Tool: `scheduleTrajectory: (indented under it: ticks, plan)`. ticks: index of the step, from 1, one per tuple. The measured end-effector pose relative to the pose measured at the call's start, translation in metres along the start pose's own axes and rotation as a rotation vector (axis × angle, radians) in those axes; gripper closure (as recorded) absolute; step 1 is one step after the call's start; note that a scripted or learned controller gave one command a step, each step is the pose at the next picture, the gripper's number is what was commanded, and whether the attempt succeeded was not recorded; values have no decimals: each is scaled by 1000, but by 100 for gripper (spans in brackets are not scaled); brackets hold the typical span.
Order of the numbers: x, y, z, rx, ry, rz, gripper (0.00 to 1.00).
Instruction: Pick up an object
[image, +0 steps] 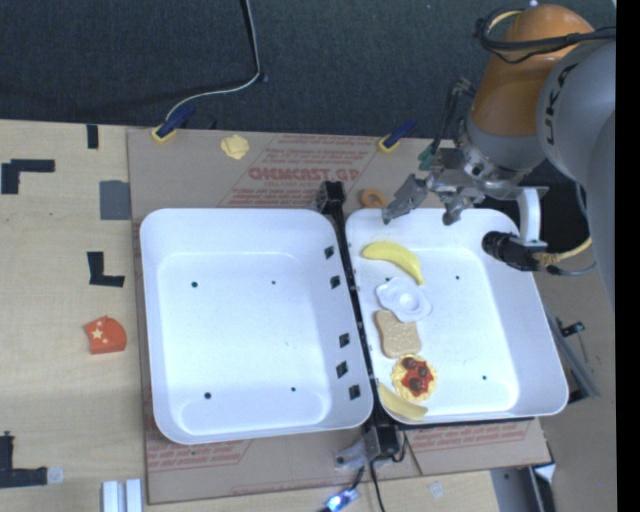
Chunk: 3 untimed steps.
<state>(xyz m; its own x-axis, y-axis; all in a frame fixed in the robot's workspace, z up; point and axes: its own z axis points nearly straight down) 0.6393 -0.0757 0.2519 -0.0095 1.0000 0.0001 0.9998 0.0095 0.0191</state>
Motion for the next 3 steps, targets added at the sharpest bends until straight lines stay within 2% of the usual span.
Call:
scheduleTrajectory:
  ticks: [1,2,3]
  plan:
    - [-41,22,157,31,-2,11,0]
    - [-50,-46,167,23,-1,11,0]
    - [-8,-6,-6,0,-2,3,0]
